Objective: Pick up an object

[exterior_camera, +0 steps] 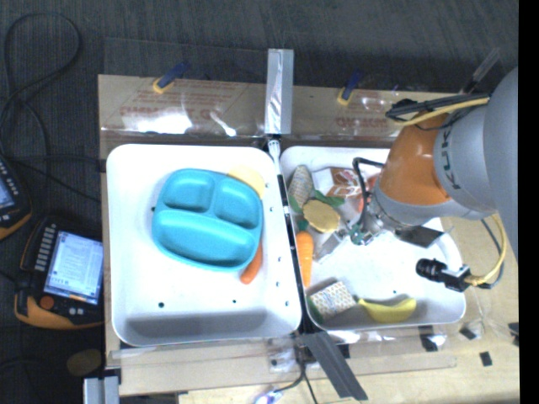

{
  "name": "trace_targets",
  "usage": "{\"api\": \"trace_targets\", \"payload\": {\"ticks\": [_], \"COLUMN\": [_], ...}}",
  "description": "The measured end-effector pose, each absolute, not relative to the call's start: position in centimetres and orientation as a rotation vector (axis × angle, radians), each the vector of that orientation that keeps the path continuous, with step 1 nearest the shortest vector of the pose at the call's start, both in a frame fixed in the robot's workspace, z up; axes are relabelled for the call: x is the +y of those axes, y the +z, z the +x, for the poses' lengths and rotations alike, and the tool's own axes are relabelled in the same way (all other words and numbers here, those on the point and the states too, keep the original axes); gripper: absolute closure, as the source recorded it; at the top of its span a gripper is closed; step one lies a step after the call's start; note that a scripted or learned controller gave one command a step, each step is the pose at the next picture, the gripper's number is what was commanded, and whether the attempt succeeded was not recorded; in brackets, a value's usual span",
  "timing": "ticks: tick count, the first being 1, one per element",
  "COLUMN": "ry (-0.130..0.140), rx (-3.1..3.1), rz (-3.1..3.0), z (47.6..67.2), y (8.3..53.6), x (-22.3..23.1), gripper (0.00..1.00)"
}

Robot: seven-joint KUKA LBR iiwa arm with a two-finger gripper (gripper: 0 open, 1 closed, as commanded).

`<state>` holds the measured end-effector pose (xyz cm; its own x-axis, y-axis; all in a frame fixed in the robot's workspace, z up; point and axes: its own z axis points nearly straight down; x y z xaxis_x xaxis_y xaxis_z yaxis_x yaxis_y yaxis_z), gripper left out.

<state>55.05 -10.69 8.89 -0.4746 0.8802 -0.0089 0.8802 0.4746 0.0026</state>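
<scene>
Grey arm with orange band, reaching into the right bin [450, 263]; gripper [360, 232] low over the bin floor, whether open or shut cannot be told. Just left of the jaws: round tan object [321, 215], with a carrot [304, 257] below it against the divider. Below the jaws, well apart: banana [387, 308] and a mesh-patterned block [330, 297]. Far left of the jaws, in the left bin [135, 310]: blue compartment tray [207, 217], an orange item [252, 268] at its lower edge.
</scene>
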Motion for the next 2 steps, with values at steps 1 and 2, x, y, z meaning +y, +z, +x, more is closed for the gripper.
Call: {"api": "trace_targets", "payload": {"ticks": [1, 2], "ry": [-0.009, -0.023], "rx": [2.622, 2.645], "rz": [1.737, 1.739], "z": [60.2, 64.4], "y": [9.9, 8.8], "x": [-11.2, -17.6], "gripper": [0.00, 0.00]}}
